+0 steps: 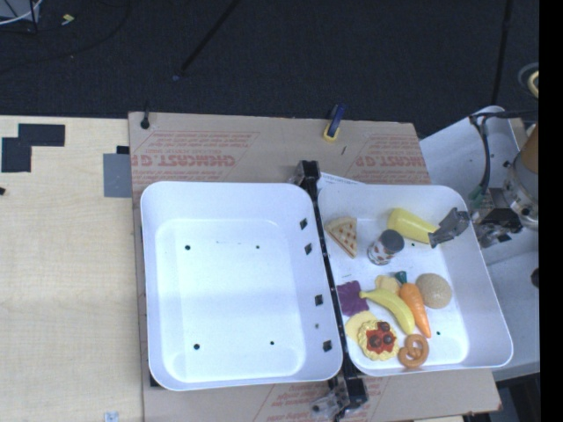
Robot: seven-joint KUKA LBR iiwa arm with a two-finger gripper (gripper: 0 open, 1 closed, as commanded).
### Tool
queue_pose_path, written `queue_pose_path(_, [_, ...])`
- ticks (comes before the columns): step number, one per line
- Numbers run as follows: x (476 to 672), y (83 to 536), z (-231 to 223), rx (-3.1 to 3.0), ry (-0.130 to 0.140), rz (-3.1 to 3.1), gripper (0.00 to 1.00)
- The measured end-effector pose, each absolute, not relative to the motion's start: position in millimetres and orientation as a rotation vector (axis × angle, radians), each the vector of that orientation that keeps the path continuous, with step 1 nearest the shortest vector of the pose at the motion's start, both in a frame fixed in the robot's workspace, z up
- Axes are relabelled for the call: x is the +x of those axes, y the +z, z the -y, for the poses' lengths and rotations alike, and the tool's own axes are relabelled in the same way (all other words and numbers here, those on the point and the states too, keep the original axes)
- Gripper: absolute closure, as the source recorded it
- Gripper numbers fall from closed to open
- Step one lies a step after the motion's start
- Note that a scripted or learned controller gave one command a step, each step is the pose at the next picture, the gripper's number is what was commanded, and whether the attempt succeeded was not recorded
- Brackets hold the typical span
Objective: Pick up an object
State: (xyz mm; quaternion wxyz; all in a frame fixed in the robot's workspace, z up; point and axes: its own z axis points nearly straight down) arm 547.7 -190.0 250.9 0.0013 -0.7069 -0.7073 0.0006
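Two white bins lie side by side under me, and I go through them from the left. The left bin [227,280] gives me nothing to pick, so all my choices are in the right bin [479,262]. There I see first a waffle wedge [343,235], and below it a purple piece [351,298] and a small tart with red berries [376,338]. Next come a small grey can [384,246], a banana [389,305], a pretzel [413,351] and a carrot [416,309] just beside a beige potato [434,290]. A yellow pepper [411,224] lies near the upper right wall, and my gripper [449,228] is right at its end, low over the bin. I cannot tell if my fingers are apart or together, and I see nothing between them, so I judge that nothing is picked yet. The pepper seems my nearest object. The risk is that I push its rounded end, so it rolls or slides toward the can, or that I close off-centre and it slips out. The bin wall is also near and I could strike it.
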Motion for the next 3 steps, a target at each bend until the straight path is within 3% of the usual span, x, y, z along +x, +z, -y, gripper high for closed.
queue_pose_path(1, [574.2,121,123,-2.207,0.006,2.22,0.0])
queue_pose_path(2, [630.9,92,105,-2.226,0.003,2.231,0.0])
queue_pose_path(3, [646.4,195,41,-2.217,-0.011,2.232,0.0])
